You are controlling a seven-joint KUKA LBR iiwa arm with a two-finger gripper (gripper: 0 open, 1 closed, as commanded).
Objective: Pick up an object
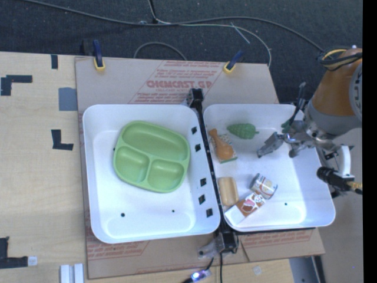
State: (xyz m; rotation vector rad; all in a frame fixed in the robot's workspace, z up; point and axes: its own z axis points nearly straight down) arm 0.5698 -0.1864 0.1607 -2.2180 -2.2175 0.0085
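The right bin (306, 214) holds several small items: a green leafy piece (242, 130) near the back, an orange-brown food piece (222, 147) by the divider, a tan bread-like block (228, 191), a small can-like item (264, 186) and a red-and-white packet (251, 205) at the front. My gripper (281, 147) hangs over the right half of this bin, its fingers spread open with nothing between them. It is right of the green piece and above the can-like item.
The left bin (97, 175) contains a green divided plate (152, 156). Black clips run along the divider (202, 158) between the bins. The arm's orange band (336, 93) and a black cable fitting (336, 178) overhang the right bin's right rim.
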